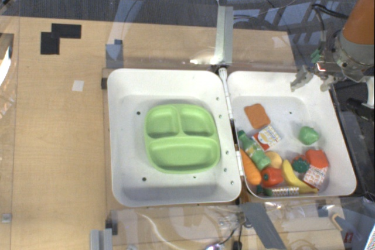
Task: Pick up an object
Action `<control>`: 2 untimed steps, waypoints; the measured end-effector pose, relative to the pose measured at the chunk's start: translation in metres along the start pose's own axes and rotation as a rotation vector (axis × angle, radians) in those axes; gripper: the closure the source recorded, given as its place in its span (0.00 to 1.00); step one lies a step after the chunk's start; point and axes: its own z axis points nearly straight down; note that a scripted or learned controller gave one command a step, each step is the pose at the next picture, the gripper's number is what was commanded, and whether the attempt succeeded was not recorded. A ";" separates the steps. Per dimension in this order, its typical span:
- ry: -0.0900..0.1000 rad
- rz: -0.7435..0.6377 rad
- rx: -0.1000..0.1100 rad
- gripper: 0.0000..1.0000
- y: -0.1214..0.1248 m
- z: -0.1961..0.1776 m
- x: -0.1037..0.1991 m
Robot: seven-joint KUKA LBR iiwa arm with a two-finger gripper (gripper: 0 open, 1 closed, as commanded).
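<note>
The gripper (312,79) is hanging open and empty over the right bin's (291,103) far right corner.

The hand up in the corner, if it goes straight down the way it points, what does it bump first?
Probably the bare white floor of the right bin, near its back edge. The hand hangs open above that spot, and the toys lie nearer the front. Depth is hard to judge here.

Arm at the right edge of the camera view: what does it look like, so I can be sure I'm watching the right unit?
An orange band sits above a grey, rounded wrist section. Below it, the gripper has two pale, thin fingers. Dark cables loop beside the wrist.
</note>
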 end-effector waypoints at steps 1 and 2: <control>0.001 0.093 0.002 0.00 0.009 0.091 0.051; 0.000 0.185 0.001 0.00 0.022 0.077 0.087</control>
